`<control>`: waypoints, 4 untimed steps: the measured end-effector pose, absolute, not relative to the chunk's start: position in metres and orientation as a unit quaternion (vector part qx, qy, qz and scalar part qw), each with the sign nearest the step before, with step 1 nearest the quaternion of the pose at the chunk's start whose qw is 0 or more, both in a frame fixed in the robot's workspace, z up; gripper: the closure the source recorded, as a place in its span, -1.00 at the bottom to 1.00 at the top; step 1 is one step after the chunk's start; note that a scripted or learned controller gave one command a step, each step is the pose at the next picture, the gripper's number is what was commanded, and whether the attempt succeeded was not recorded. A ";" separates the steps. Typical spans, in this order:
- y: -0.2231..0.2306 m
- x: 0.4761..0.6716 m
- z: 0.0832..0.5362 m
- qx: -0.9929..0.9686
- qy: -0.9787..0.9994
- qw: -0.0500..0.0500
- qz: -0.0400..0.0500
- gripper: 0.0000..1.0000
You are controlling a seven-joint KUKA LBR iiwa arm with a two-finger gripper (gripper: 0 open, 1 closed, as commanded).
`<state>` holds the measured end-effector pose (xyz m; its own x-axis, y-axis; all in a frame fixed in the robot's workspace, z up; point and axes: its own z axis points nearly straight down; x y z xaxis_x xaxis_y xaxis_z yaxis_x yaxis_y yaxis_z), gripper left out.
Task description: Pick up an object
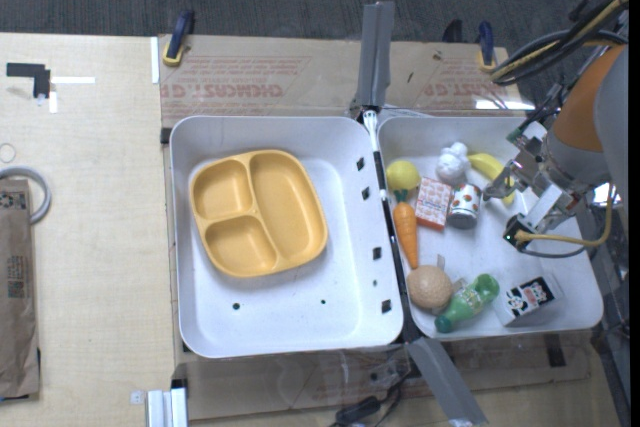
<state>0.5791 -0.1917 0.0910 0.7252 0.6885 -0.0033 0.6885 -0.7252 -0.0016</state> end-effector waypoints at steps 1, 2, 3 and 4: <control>-0.191 0.579 0.100 -0.928 -0.373 0.000 0.004 1.00; -0.191 0.579 0.108 -0.927 -0.374 0.000 0.005 1.00; -0.192 0.578 0.117 -0.927 -0.376 0.000 0.007 1.00; -0.192 0.578 0.125 -0.926 -0.377 0.001 0.009 1.00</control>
<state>0.5779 -0.1919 0.1249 0.7156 0.6984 -0.0158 0.6984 -0.7157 -0.0076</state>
